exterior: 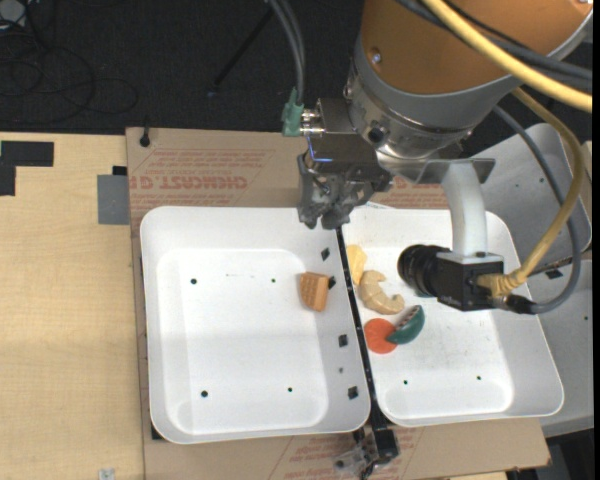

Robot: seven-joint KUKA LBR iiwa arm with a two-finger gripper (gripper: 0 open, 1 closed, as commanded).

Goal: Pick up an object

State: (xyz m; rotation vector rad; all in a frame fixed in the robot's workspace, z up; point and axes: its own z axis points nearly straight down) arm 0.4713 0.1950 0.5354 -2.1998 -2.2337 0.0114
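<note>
Gripper (325, 211) hangs over the far end of the divider btwn the two bins; can't tell whether fingers are open or closed. Left bin (180, 388) holds an orange-brown block (314, 291) nr its right wall. Right bin (500, 388): yellow piece (356, 260), tan croissant-like piece (379, 292), red disc (380, 336), teal piece (409, 326), clustered by its left wall. Bins sit on cardboard (210, 173) over a light wood bench (50, 348); dark floor w/ cables (50, 68) beyond far edge.
</note>
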